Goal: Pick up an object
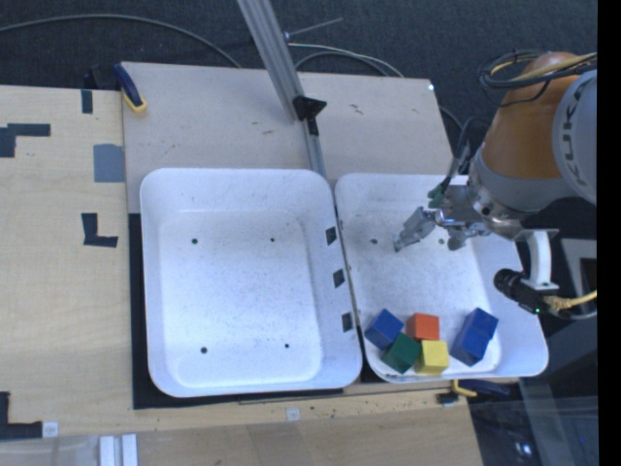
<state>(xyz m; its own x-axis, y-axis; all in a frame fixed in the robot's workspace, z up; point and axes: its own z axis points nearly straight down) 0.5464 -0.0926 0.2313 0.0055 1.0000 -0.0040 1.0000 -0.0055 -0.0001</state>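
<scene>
Overhead slanted view of a bench (388, 115) bearing two shallow white bins side by side. The left bin (160, 260) has a speckled floor. The right bin (364, 202) holds five blocks, all clustered along its near edge. From left to right these are: a blue block (384, 326) nearest the near-left corner; a green block (401, 354) touching it on the near side; an orange block (423, 326) just beside the blue one; a yellow block (434, 356) against the near edge, touching the green and orange blocks; and a larger blue block (474, 336), tilted, toward the near-right corner, a little apart from the other four.

The arm (539, 134), grey with an orange band, enters from the right and extends over the far-right part of the right bin. Its gripper (435, 229) sits above the middle of that bin, well apart from the blocks, with one finger (412, 231) pointing left and downward toward the floor. Nothing lies between the fingers; whether they are spread or closed cannot be told at this angle.

A metal post (272, 42) rises from the bench at the far edge, between the two bins. A blue-and-yellow clamp (129, 87) sits at the bench's far-left corner. Black cables (146, 22) run across the dark floor beyond the bench.
</scene>
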